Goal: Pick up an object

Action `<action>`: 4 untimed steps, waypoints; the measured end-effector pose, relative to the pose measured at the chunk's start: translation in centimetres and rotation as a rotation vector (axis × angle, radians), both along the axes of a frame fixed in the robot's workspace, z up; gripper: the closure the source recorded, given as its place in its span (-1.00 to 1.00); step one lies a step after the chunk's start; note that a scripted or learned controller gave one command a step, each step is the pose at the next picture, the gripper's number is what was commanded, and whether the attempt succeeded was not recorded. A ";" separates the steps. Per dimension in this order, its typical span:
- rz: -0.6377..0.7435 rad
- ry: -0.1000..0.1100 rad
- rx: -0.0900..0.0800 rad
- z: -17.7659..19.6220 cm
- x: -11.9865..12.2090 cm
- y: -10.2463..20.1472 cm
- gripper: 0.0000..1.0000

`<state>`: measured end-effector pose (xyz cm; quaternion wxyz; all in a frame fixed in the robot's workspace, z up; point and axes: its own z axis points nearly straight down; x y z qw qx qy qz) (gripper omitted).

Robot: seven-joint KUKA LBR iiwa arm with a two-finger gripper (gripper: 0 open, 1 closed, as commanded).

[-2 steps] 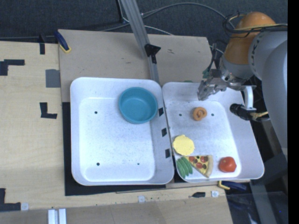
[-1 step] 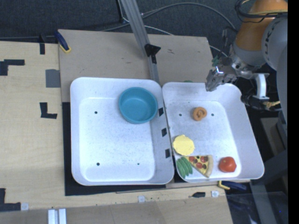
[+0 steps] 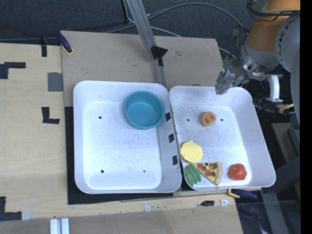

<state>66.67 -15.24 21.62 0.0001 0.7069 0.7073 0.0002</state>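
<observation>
Right bin (image 3: 253,130), pincer (image 3: 223,87) tips indistinct

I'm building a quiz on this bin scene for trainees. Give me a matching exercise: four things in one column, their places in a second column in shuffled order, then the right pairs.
Things:
1. blue bowl
2. doughnut
3. tomato
4. pizza slice

Places:
A. near right corner of the right bin
B. far part of the left bin
C. middle of the right bin's far half
D. near edge of the right bin, between the green vegetable and the tomato

Pairs: 1-B, 2-C, 3-A, 4-D
</observation>
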 end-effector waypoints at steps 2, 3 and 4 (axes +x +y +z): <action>0.004 0.000 0.001 1.7 -1.7 10.2 1.00; 0.004 0.002 0.001 0.5 -3.6 15.2 1.00; 0.004 0.000 0.001 1.8 -5.4 20.2 1.00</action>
